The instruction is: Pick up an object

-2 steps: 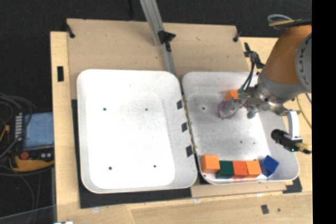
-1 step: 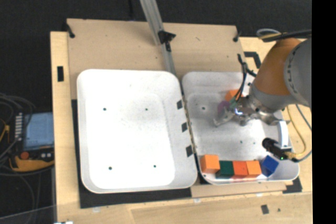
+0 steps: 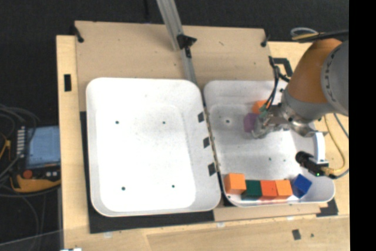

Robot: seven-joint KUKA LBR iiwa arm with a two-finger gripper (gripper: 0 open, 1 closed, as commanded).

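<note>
A small purple block (image 3: pixel 251 121), judged light and rigid, lies at nine o'clock of the gripper (image 3: pixel 262 126), whose opening cannot be told.

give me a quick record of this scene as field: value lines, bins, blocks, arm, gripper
bins: left bin and right bin, both white, side by side
front row, right bin: orange block, green block, two more orange blocks, blue block
near gripper: purple block, small orange piece
arm: reaches in from the right over the right bin
gripper: low, beside the purple block; grasp cannot be told
</note>
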